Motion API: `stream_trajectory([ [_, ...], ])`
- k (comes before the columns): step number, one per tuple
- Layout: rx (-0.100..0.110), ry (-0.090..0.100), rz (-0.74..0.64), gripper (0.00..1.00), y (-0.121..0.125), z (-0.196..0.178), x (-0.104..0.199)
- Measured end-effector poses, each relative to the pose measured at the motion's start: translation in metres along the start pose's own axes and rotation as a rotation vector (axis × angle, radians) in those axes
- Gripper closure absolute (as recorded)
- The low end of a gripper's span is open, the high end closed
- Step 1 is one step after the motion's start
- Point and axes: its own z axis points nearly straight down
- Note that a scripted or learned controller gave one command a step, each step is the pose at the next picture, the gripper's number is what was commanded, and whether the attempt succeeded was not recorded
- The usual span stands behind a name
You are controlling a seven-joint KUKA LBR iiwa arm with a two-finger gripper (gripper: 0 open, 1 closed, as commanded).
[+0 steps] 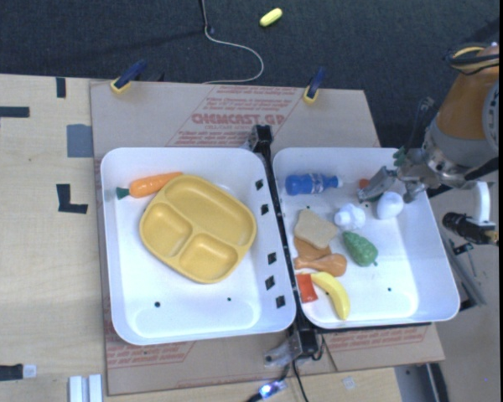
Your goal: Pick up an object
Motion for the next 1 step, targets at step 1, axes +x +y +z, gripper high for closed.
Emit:
stream_trajectory([
  [1,-0.011,-0.003,0.002,0.00,-0.0019,0.0470,-0.0089],
])
